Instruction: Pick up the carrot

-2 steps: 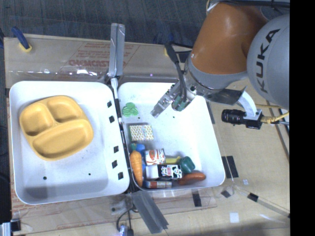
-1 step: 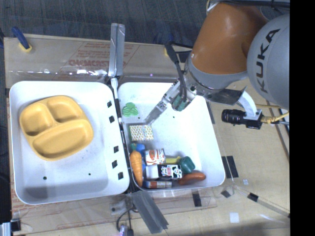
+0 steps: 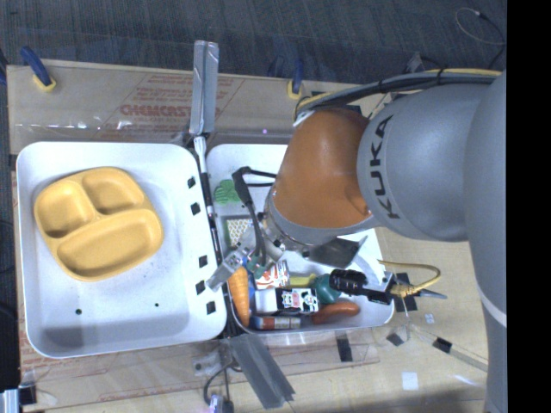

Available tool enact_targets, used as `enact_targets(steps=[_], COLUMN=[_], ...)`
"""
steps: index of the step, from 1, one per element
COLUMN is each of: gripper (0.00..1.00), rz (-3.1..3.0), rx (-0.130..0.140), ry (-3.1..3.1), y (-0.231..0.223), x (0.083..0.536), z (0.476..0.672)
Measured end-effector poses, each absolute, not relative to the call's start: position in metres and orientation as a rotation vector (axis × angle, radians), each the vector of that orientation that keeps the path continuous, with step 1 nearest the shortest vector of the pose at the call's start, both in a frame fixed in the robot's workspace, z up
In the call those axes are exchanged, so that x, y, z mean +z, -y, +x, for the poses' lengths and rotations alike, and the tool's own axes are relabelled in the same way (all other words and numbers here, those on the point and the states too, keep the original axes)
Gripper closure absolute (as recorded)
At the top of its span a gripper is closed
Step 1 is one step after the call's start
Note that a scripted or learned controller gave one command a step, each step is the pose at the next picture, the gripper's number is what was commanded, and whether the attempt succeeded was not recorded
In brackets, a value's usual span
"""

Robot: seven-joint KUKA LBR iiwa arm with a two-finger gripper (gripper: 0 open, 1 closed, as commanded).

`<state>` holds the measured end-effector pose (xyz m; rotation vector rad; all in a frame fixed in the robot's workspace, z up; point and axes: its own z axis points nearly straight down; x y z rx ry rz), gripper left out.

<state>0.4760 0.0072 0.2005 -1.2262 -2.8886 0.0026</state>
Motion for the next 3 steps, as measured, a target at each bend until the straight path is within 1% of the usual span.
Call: enact_targets(steps=[1,2,3], gripper=[0.0,0.0,0.0], rz=[-1.505,-0.845,-0.871], rx=[0.002,0.002,0.001], ry=[2.757,3.023,3.018], y=[0.0,-0.031,0.009], x=[0.192,0.191,0.192], z=[0.528,0.484,0.515])
